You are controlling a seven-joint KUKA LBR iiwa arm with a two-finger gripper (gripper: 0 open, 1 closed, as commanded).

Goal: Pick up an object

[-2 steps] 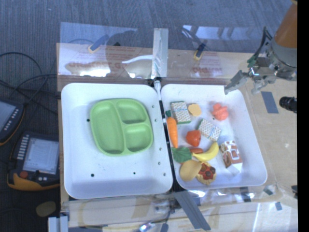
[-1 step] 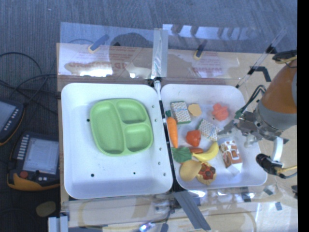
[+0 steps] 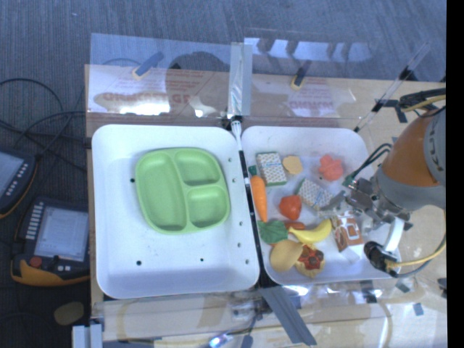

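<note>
I have the arm (image 3: 417, 158) reaching in at the right of the frame, its pincer (image 3: 353, 207) low over the right bin (image 3: 362, 145), near the bin's right wall. I cannot tell whether the pincer is apart or together. Candidates lie crowded in that bin: a small carton (image 3: 348, 233) just below the pincer, a banana (image 3: 313, 232), a tomato (image 3: 291, 206), a carrot (image 3: 259, 196). The left bin (image 3: 109, 216) holds a green plate (image 3: 181, 189). My judgement: target the carton, descend straight, centre over it, and avoid nudging the banana beside it.
</note>
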